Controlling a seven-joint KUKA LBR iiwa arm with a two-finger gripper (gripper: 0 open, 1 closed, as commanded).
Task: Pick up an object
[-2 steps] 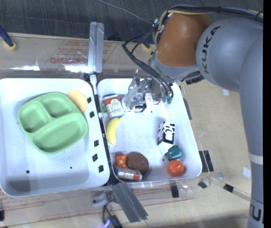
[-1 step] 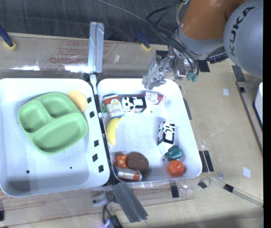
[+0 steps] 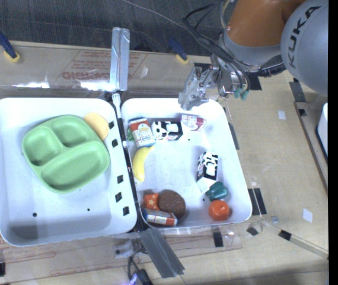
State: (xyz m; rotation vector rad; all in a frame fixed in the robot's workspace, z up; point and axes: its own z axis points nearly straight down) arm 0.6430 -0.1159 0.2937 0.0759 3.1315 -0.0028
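Observation:
My gripper point(image 3: 191, 97) hangs over the back rim of the right bin point(image 3: 241, 177), just above a small red-and-white packet point(image 3: 193, 122). Nothing shows in its grasp. Left of the packet lie a black-and-white cow-print carton point(image 3: 168, 129) and a green-labelled carton point(image 3: 140, 133). A banana point(image 3: 139, 162) lies by the bin's left wall. Another black-and-white carton point(image 3: 207, 165) stands at the right, with a teal piece point(image 3: 218, 190) and a red tomato point(image 3: 219, 210) in front of it. A brown round item point(image 3: 172, 202) and red packages point(image 3: 156, 211) sit at the front.
The left bin point(image 3: 3, 177) holds a green divided plate point(image 3: 66, 153) and a yellow fruit point(image 3: 97, 124) at its back right corner. A grey metal bar point(image 3: 120, 58) stands behind the divide between the bins. Cables trail from the wrist point(image 3: 240, 82).

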